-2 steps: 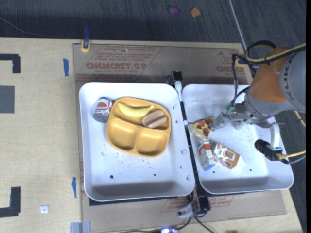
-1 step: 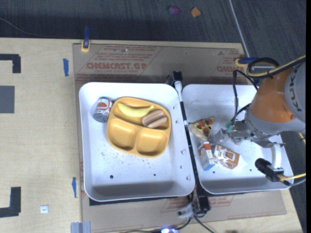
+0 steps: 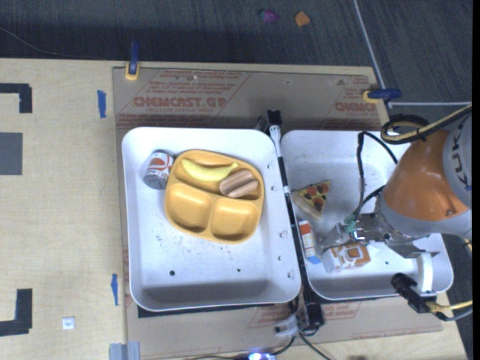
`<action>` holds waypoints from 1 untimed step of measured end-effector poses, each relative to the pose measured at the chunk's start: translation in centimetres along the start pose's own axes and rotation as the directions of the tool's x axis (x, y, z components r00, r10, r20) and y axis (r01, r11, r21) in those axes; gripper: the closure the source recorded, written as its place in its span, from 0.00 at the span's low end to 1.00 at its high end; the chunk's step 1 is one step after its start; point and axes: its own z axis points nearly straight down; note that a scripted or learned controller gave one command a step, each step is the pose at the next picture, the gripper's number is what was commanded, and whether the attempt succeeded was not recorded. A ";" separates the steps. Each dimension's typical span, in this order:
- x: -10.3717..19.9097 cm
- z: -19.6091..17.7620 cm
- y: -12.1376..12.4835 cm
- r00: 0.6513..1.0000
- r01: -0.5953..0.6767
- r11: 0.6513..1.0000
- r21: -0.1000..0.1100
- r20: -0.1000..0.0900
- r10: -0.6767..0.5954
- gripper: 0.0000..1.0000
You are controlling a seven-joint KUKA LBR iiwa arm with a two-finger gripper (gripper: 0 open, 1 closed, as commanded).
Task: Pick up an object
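In the right bin (image 3: 375, 145) lie a pizza slice toy (image 3: 313, 198), a thin red-and-white tube (image 3: 307, 238) along the left wall, and a small orange-and-white packet (image 3: 349, 256) near the front. My gripper (image 3: 349, 233) reaches down from the right, just above the packet and right of the tube, over some clear wrapping. The arm's orange band (image 3: 424, 182) covers the bin's right half. Nothing shows between the fingers.
The left bin (image 3: 150, 268) holds a yellow sectioned plate (image 3: 202, 212) with a banana (image 3: 204, 172) and a hot dog (image 3: 239, 184) on it, and a small can (image 3: 157, 169) at its upper left corner. A black divider (image 3: 279, 163) runs between the bins. Cables trail at the right.
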 end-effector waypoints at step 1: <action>-0.5 -1.1 0.2 1.000 -0.004 1.000 -0.009 0.011 0.004 1.00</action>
